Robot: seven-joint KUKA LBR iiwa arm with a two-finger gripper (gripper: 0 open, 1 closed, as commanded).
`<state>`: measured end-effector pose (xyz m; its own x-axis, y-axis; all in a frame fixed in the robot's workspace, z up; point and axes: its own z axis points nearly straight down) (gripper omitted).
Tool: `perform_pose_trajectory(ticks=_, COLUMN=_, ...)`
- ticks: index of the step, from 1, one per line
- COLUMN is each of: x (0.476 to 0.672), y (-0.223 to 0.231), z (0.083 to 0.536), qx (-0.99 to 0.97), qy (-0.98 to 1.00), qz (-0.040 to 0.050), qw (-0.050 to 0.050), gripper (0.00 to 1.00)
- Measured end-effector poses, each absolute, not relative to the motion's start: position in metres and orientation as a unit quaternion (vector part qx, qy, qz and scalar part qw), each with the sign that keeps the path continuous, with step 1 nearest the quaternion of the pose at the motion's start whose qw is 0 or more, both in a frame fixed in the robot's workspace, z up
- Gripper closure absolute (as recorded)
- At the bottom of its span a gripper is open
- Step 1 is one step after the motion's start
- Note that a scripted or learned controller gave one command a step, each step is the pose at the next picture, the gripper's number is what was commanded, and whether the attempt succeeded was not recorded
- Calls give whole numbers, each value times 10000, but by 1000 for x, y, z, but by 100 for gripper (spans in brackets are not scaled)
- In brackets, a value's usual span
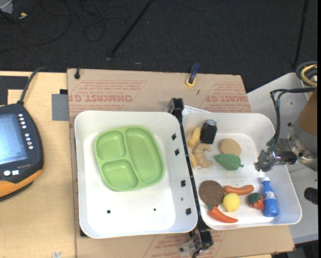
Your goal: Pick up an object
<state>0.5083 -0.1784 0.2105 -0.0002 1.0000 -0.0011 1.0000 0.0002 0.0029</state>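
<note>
Cut off at the 3 o'clock edge: grey arm point(311, 128), mostly out of frame. Left bin point(90, 208) carrying a green divided plate point(129, 157), open white floor toward 6 o'clock. Right bin point(257, 123) crowded: brown patty point(210, 192), blue bottle point(268, 198), green leaf point(228, 161), sausage point(239, 189), lemon point(231, 202). Gripper point(266, 160) low over the bin's 3 o'clock rim, blurred, grasp impossible to tell.

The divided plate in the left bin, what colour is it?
Light green; the divided plate shows clearly in the camera view.
</note>
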Motion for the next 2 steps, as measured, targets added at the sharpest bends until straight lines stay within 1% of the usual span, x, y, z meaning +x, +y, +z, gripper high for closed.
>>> perform_pose_trajectory(ticks=1, x=509, y=-180, z=228, qx=7072, qy=7071, qz=1, qw=0, gripper=100)
perform_pose_trajectory(ticks=2, x=492, y=-127, z=233, qx=7059, qy=7084, qz=-3, qw=-25, gripper=100)
